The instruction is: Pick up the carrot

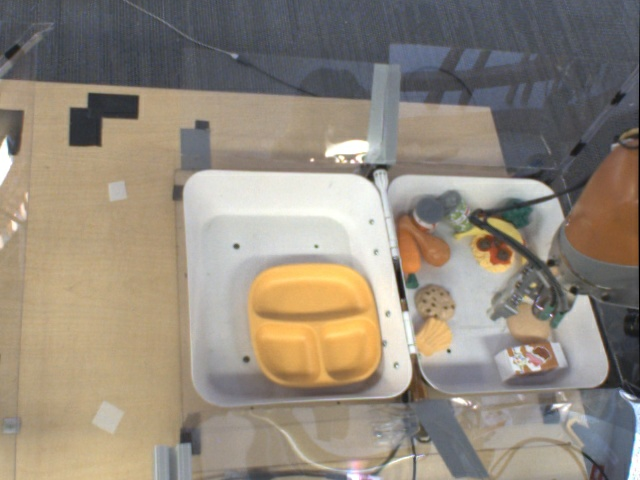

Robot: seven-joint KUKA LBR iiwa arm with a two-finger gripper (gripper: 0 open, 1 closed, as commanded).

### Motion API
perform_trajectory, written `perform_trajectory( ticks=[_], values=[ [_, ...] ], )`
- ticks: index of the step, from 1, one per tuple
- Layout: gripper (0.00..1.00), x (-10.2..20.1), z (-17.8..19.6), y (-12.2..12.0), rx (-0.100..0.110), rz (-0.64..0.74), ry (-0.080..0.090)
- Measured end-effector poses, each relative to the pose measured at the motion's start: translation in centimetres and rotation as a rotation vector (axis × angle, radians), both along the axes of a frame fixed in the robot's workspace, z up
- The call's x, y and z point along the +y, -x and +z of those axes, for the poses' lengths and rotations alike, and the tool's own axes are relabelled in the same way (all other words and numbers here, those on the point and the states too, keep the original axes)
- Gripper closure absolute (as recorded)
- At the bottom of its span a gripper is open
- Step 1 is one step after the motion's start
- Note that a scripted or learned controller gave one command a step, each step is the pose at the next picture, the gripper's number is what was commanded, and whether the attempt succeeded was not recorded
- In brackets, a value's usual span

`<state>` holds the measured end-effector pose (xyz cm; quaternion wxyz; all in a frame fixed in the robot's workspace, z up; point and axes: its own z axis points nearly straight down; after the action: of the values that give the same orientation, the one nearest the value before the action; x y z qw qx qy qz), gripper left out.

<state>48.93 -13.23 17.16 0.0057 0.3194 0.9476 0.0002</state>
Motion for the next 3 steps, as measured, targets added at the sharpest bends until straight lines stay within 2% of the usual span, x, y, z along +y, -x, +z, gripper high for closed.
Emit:
perform_trajectory(
  ticks=[1,2,3],
  values=[
    [1.00,-7.5,-5.5,0.1,0.006,0.125,0.001],
    [1.00,-7.3,-6.4,0.0,0.004,0.367,0.002],
    [1.00,-7.3,1.2,-6.3,-0.001,0.830,0.010]
  ],
)
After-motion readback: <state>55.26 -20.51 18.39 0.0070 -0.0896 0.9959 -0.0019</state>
